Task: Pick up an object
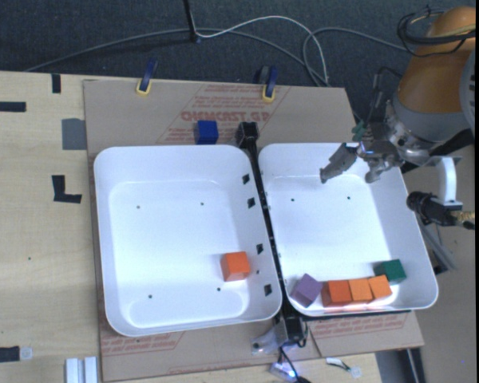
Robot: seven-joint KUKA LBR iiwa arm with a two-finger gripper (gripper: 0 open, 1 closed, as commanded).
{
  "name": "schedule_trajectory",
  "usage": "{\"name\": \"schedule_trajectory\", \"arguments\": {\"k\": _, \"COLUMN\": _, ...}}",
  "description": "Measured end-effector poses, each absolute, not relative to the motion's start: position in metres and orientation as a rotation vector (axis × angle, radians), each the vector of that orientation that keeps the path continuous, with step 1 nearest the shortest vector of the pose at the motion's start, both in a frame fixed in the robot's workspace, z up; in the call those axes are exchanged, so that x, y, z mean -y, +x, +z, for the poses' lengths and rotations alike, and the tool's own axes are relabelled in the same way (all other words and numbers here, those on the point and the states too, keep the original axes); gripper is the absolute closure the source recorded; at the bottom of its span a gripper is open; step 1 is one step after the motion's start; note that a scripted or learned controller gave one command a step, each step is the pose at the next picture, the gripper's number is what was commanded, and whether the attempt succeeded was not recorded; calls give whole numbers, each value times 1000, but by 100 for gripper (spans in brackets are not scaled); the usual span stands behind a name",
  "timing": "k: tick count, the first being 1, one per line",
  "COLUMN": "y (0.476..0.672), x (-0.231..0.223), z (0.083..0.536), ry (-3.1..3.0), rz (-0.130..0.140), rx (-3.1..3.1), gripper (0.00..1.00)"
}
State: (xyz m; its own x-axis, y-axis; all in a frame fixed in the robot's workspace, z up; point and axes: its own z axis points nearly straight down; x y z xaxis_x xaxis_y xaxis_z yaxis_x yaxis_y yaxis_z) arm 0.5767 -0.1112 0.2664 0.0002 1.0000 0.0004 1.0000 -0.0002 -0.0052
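The arm's jaws hung spread and empty above the right bin, well apart from the blocks lined along its near wall; small, rigid and probably light, they invited a flat-sided pinch.

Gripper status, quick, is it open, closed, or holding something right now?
Gripper: open, fingers spread, nothing between them, poised over the far end of the right bin, away from the blocks along its near edge.
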Motion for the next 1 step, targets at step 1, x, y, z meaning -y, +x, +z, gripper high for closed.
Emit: {"name": "schedule_trajectory", "arguments": {"k": 1, "y": 578, "x": 111, "z": 269, "ry": -2221, "rz": 0, "rx": 2222, "gripper": 0}}
